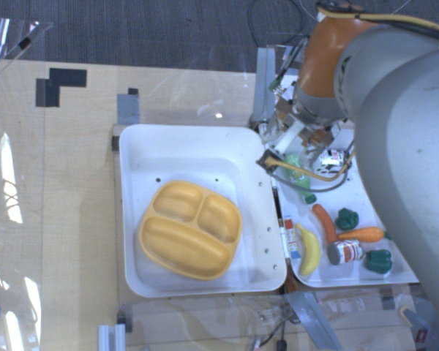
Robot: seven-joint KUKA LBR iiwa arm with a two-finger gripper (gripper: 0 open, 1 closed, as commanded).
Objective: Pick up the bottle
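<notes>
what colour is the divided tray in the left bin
Yellow; the divided tray shows plainly in the camera view.

One fixed camera looks down at a slant on the worktop from fairly near, with both white bins in view; the arm enters from three o'clock.
</notes>
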